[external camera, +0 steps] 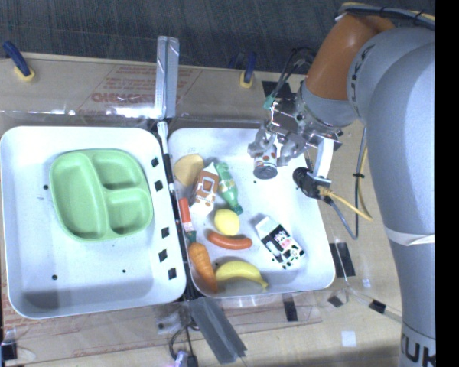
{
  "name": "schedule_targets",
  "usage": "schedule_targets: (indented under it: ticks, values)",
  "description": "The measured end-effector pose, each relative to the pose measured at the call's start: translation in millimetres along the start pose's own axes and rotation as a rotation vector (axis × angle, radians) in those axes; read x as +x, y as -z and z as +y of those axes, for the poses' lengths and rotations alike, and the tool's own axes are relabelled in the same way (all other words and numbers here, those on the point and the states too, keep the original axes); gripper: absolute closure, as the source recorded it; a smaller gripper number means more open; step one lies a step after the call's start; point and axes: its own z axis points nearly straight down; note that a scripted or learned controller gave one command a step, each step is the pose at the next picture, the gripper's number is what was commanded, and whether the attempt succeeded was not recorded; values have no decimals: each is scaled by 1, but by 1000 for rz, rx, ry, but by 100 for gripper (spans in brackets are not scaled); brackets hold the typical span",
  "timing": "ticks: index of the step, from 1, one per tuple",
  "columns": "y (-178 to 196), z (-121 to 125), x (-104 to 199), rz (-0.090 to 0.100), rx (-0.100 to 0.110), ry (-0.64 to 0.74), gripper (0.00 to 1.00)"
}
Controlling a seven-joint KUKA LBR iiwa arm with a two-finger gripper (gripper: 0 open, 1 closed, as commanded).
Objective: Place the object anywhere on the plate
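Banana point(240, 273), carrot point(202, 267) and milk carton point(280, 245) crowd the right bin's point(315, 228) six o'clock side. Further back, at one o'clock, the claw point(269, 157) seems to pinch a small can point(266, 167). A weak grip could drop it before reaching the green plate point(101, 193) at nine o'clock.
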Motion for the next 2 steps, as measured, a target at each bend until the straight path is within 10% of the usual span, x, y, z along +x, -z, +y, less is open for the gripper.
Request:
schedule_targets:
  ticks: [1, 2]
  values:
    - [-25, -18, 117, -2, -4, 156, 100]
    - [-25, -44, 154, -3, -3, 360, 100]
